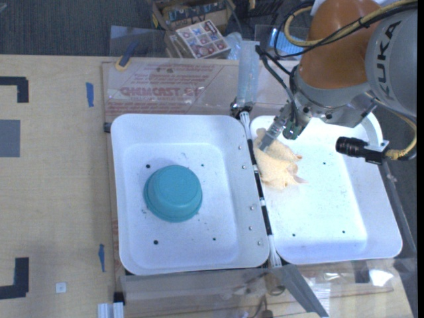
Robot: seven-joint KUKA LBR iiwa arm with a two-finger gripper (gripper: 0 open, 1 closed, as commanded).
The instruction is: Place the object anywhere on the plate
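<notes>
The arm leans in from the right, its gripper low over the right bin's far-left corner, touching the pale object; finger spread unclear. The teal plate sits mid left bin.

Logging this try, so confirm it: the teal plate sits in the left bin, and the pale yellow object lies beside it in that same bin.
Wrong on one count. The teal plate does sit in the left bin, but the pale yellow object lies in the right bin, under the gripper. The camera view shows it.
</notes>
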